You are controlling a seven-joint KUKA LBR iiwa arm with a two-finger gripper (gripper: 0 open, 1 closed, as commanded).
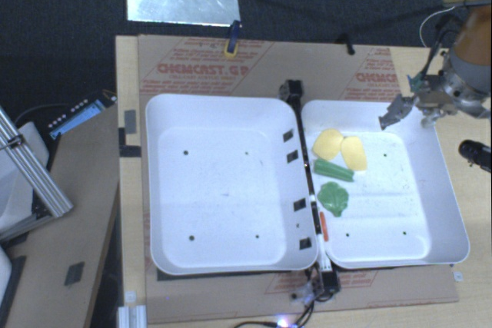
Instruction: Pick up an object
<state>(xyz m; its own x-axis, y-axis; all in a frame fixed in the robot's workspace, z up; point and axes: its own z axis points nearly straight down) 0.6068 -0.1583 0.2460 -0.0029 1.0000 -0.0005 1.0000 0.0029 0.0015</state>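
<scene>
Just smooth yellow lumps [342, 149] beside a crinkled green leaf [334, 197].

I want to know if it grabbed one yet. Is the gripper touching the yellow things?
Apart. The camera view shows the gripper by the bin's far right corner, with bare white floor between it and the yellow pieces.

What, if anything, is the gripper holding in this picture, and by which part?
Nothing is held. The gripper hangs over the right bin's far edge, apart from the yellow pieces and green pieces lying inside it.
</scene>
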